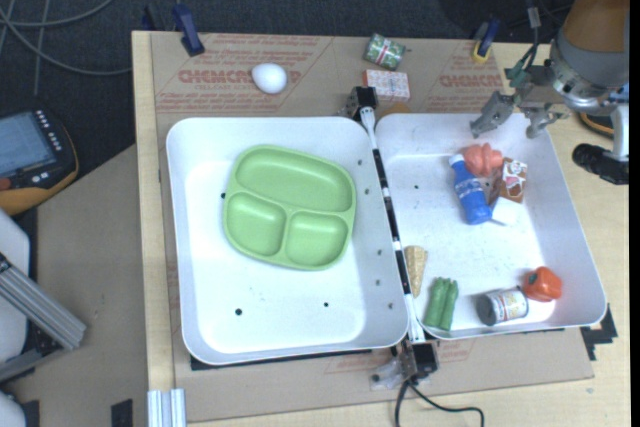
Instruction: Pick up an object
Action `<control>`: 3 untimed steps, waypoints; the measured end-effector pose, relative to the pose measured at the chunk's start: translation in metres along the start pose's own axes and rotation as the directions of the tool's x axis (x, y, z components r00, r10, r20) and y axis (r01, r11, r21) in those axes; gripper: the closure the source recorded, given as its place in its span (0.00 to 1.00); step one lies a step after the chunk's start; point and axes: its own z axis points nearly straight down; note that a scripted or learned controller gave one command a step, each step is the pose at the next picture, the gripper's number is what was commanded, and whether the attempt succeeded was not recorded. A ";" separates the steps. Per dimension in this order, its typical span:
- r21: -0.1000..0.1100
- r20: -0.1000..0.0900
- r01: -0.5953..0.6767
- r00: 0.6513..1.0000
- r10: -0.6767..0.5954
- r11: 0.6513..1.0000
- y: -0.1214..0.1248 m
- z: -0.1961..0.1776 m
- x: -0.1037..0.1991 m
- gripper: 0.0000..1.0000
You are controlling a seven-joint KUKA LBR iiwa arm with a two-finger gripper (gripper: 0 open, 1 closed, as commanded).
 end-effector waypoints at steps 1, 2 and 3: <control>0.004 -0.001 0.001 1.000 -0.001 1.000 0.012 0.110 0.007 0.00; 0.001 -0.001 0.002 1.000 -0.002 1.000 -0.013 0.108 0.054 0.00; 0.000 0.000 0.001 1.000 -0.001 1.000 -0.012 0.097 0.054 1.00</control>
